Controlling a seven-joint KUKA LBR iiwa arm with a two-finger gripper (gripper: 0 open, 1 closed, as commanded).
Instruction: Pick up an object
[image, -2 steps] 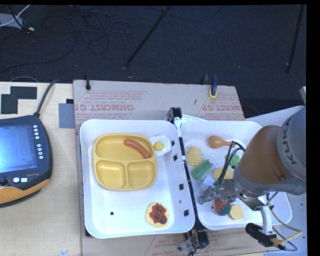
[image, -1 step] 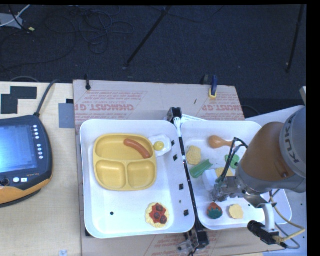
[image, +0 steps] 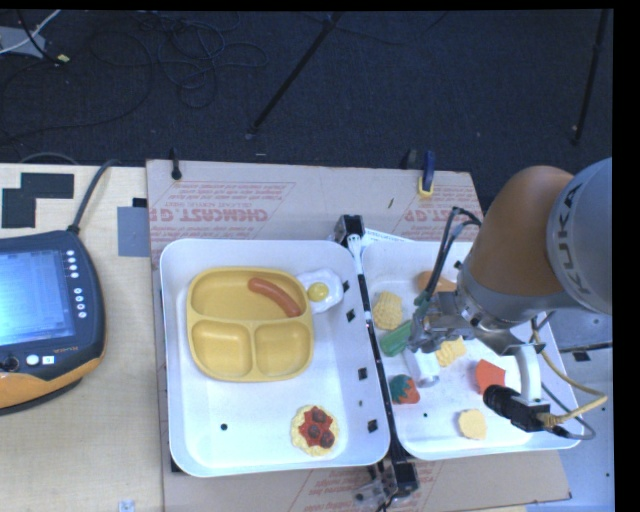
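**Arm low over the right bin, grasp unconfirmed**

The grey arm (image: 530, 250) reaches in from the right and bends down over the right bin (image: 520, 445), its bulk covering that bin's far right corner. The left bin (image: 200, 440) carries a yellow divided plate (image: 250, 325) toward its far left, with a sausage (image: 276, 293) lying in the plate's long far compartment; a fried egg (image: 318, 292) sits just off the plate's far right corner, and a small pizza (image: 317, 428) lies near the bin's near edge.

The gripper (image: 425, 345) hangs near the right bin's left wall, probably because the pickable toys crowd there: a green piece (image: 393, 340), a yellow corn-like piece (image: 387, 308), and a yellow ridged piece (image: 452, 351) close beside it. Whether its fingers are spread or closed, or have anything between them, I cannot tell; the wrist hides them. An orange block (image: 490, 376) and a pale round piece (image: 472, 425) lie nearer the bin's near right corner.
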